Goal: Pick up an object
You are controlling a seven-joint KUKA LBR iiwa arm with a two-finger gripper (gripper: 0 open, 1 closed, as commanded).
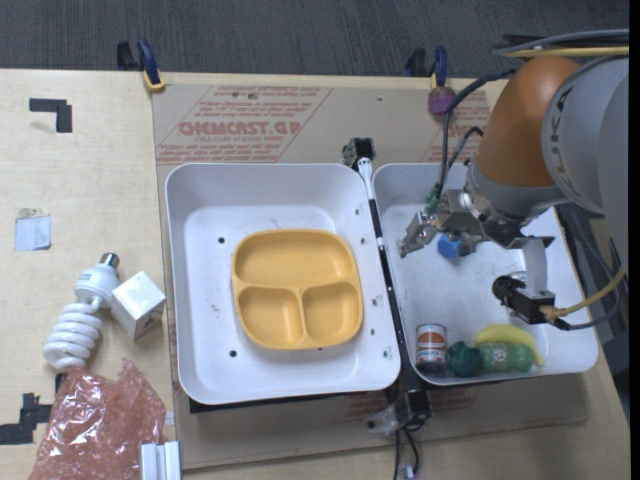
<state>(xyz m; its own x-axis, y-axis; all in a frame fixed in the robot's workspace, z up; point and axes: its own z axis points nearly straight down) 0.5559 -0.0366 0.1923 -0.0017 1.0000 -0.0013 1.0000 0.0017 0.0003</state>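
- The bench bears two white bins.
- A blue object sits just beside the jaws (whether apart or together, I cannot tell).
- Left bin: a yellow divided plate.
- Right bin: a can, a green thing, a banana.

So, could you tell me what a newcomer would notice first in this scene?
Probably the yellow divided tray lying alone in the left bin. Next, the grey and orange arm over the right bin, its hand near a small blue object. A spiral light bulb lies outside, far left.

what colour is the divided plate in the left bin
Yellow-orange all over, plain; the divided plate shows clearly in the camera view.
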